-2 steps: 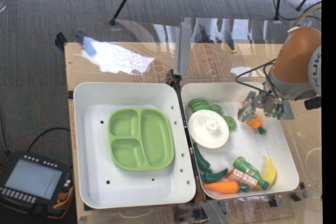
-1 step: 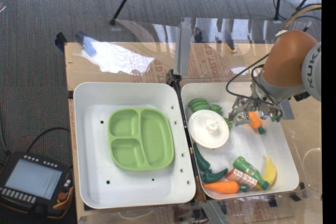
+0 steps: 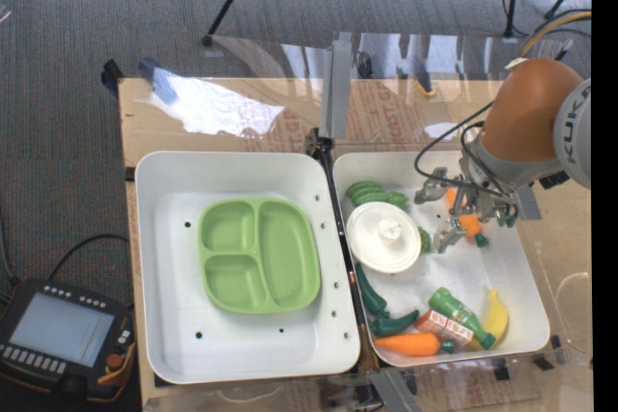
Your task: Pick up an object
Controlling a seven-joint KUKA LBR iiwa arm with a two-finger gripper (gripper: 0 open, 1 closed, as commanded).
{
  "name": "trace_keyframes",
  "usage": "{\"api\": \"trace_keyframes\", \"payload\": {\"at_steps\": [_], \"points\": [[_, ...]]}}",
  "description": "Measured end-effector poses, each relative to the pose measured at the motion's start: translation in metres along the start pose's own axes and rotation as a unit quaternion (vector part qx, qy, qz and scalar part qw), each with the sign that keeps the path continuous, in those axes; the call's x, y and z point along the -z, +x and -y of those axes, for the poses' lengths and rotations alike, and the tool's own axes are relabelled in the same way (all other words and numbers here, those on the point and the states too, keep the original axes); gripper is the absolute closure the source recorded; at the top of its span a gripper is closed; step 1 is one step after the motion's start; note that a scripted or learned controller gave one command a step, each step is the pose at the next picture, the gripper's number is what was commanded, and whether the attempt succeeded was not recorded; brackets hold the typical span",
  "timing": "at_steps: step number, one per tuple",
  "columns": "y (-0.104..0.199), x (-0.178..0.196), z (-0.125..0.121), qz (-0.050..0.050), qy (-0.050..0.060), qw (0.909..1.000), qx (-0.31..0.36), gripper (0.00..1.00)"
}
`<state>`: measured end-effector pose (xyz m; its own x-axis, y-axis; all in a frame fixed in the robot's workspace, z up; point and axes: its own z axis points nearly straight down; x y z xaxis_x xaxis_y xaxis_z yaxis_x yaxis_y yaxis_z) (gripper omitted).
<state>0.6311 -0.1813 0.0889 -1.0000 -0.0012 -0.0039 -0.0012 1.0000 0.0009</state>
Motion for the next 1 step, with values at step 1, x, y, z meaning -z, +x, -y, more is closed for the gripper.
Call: {"api": "trace_keyframes", "payload": {"at_steps": [1], "points": [[-0.0016, 0.0114, -0.0005, 0.002, 0.0, 1.0, 0.0, 1.0]]}}
